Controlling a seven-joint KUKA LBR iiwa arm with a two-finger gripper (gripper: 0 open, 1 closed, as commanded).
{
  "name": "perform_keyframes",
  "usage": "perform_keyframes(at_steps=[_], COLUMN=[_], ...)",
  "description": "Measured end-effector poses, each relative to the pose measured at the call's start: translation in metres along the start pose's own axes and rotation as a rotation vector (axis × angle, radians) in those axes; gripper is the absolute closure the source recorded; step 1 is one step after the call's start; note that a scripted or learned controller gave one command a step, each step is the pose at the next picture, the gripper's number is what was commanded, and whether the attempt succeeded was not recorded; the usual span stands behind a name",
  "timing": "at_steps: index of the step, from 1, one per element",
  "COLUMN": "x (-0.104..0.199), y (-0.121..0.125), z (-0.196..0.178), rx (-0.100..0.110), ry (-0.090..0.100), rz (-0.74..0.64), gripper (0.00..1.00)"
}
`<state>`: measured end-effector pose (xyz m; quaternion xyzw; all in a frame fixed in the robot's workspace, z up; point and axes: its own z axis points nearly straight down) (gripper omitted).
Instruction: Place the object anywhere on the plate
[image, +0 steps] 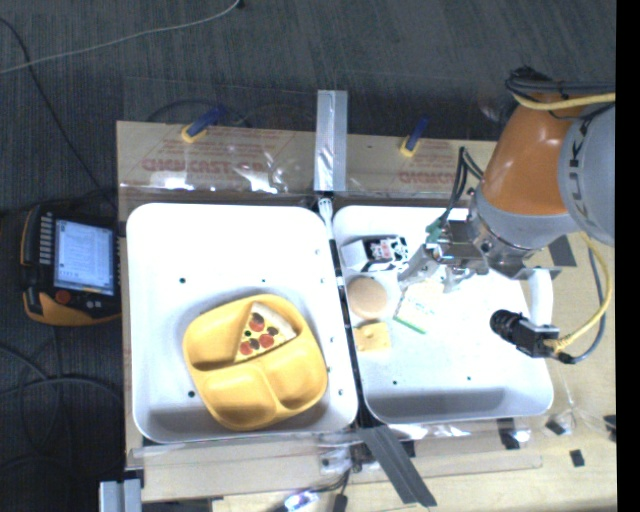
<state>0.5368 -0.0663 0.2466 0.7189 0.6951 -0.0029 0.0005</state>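
A yellow sectioned plate (256, 375) lies in the left bin (160, 260). A pizza slice (266, 330) with red toppings rests in its upper compartment. In the right bin (470, 380), near the left wall, sit a round tan bun (367, 296), a pale yellow cube-like piece (372, 337) and a small black-and-white item (382, 249). A thin green stick (409, 323) lies beside them. My gripper (432, 262) hangs over the upper middle of the right bin, just right of the bun, with nothing seen between its fingers.
The arm's orange band (530, 160) and grey wrist cover the right bin's upper right. A black cylinder (515, 328) on a cable juts over the bin's right side. A handheld screen device (70, 265) lies left of the bench.
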Motion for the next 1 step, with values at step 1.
perform_keyframes(at_steps=[1], x=[0.0000], y=[0.0000], z=[-0.0001], rx=[0.000], ry=[0.000], rz=[0.000], gripper=[0.00])
